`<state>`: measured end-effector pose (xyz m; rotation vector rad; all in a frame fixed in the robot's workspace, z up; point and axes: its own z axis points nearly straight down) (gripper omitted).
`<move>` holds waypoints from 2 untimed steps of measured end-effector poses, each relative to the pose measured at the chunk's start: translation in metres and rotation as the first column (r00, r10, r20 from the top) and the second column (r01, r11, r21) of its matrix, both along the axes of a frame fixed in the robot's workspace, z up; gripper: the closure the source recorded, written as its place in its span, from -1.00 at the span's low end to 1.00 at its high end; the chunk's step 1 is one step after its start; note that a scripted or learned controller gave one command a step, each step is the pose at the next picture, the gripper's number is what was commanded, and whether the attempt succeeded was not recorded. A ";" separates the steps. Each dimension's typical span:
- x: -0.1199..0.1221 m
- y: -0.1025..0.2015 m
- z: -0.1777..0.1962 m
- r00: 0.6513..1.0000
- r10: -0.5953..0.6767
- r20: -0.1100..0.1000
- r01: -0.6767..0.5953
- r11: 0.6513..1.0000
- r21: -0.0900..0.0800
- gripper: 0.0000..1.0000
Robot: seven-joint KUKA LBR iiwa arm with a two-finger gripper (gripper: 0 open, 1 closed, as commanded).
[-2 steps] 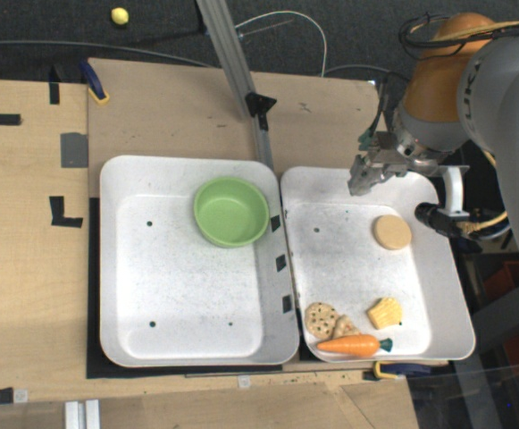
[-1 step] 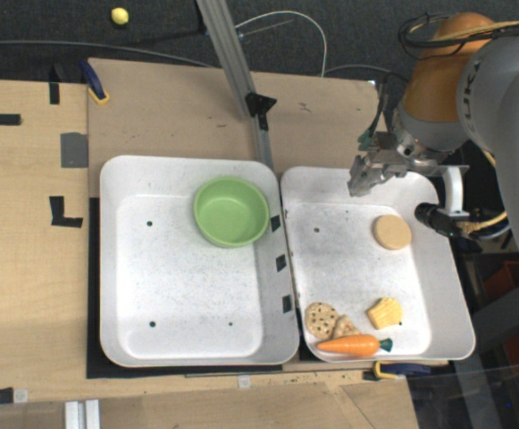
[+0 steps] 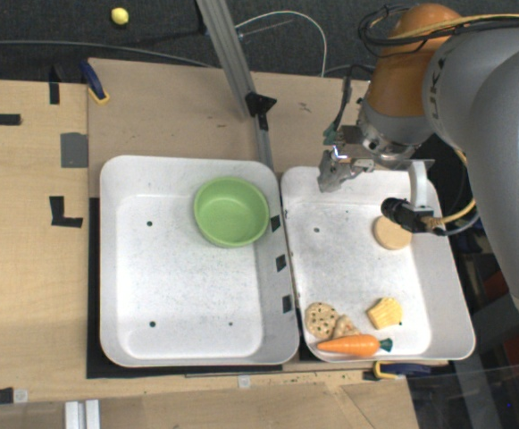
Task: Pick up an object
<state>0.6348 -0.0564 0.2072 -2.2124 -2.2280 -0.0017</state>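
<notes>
gripper [image 3: 332, 175] low — right bin's [image 3: 447, 329] far corner

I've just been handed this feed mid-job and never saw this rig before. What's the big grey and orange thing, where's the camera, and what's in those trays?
One camera looks down at a slant from above the bench. The grey and orange thing is a robot arm reaching in from the right; its claw hangs over the top edge of the right bin, with nothing visibly between its fingers. That bin holds a tan disc, a yellow piece, a round cookie and a toy carrot. The left bin holds a green bowl.
</notes>
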 end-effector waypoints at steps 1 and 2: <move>-0.015 0.053 0.012 1.000 0.000 -0.001 0.000 1.000 0.000 1.00; -0.017 0.116 0.017 1.000 0.001 -0.001 -0.001 1.000 0.001 1.00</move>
